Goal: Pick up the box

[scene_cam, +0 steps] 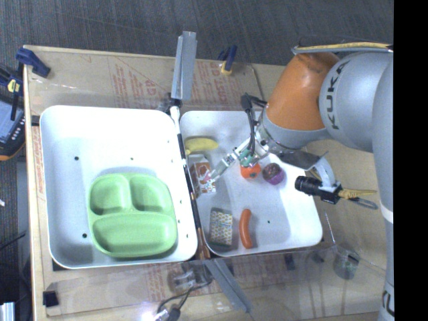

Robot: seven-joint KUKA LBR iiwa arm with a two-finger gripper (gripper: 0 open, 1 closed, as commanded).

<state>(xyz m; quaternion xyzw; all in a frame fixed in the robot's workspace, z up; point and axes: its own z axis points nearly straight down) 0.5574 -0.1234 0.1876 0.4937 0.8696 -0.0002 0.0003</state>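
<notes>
**Camera view: gripper tip set at box in right bin**

Camera view from above the bench: the grey arm [354, 99], with its orange band [301, 95], is seen reaching in from the right over the right bin [304, 229]. The gripper [215, 174] is slanted down toward the left, its tip at the right edge of the small brown-printed box [199, 171]. The box lies near the left wall of that bin. Whether the claw is spread, closed or pinching anything cannot be told at this size. A yellow banana [200, 144] is seen just beyond the box, on its far side. A patterned packet [221, 227] and a red sausage [246, 228] are laid side by side at the near end. An orange piece [251, 171] and a purple piece [272, 173] are set beneath the wrist. A green divided tray [132, 214] is held in the left bin [73, 132].
</notes>
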